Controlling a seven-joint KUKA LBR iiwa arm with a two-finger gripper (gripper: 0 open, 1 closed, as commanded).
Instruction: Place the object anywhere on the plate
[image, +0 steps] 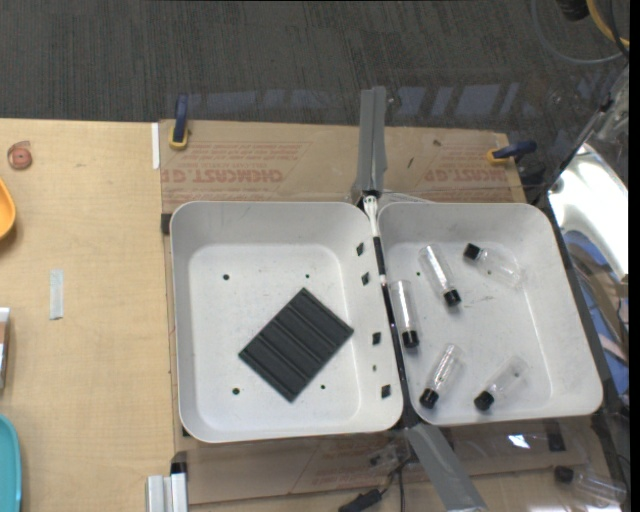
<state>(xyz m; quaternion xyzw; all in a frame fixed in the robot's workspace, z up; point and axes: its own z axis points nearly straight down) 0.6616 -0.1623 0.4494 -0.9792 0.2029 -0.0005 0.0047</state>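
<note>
A: Where do things stand?
B: Five clear vials (438, 275) lie loose in the right bin (560, 330); the ribbed black plate (296, 343) sits in the left bin (200, 300).
A: The risk?
B: Vials could roll off a pinch. The gripper's state I cannot tell.

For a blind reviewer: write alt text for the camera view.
Two shallow white bins sit side by side on a bench: the left bin holds a dark ribbed rectangular plate lying at an angle, and the right bin holds five clear vials with black caps, scattered. Brown cardboard lies beneath the bins.
</note>
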